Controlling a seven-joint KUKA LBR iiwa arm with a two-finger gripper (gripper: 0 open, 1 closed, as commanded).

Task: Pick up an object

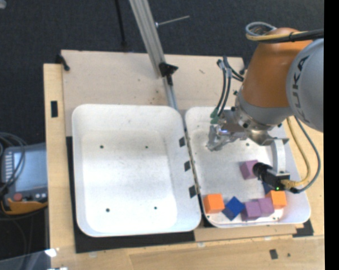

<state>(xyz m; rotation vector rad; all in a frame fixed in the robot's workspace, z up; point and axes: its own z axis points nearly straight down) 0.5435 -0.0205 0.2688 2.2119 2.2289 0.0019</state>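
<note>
**Gripper poised above the right bin, blocks yet to be reached**

The gripper (217, 139) is seen over the upper part of the right bin (199, 122), and nothing is seen between its fingers; how wide they stand cannot be told. The blocks are gathered along the near edge: an orange block (214, 202), a blue block (233, 207) and a purple block (253, 209) close together, with another purple block (248, 169) lying apart. The lone one is probably best chosen, and a straight descent centred over it is advised.
</note>
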